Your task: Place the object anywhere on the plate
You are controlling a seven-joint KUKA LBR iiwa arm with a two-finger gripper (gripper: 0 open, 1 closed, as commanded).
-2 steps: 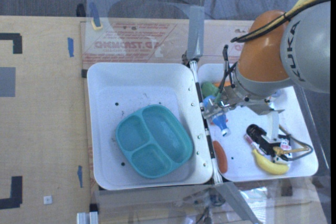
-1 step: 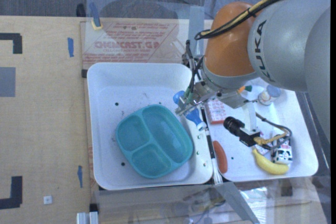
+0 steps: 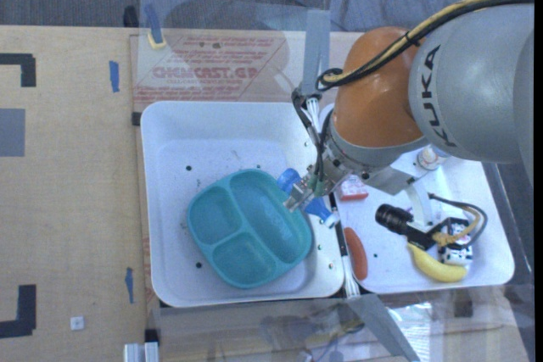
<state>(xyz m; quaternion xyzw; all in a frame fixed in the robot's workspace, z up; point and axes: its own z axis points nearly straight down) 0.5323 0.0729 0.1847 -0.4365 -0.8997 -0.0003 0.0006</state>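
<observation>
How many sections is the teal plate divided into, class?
3. On the teal plate in the left bin: one large section along its upper right, one at its left, one at the bottom. The pincer hides part of the rim.

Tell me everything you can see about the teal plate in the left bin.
The plate is a teal, plastic-looking tray with rounded corners, divided by raised ridges into three compartments: one large, two smaller. It lies flat and right side up on the floor of the left bin, turned at a slant and sitting toward the bin's right side. All three compartments look bare. The gripper is at its upper right rim, with a small blue object beside it.
</observation>
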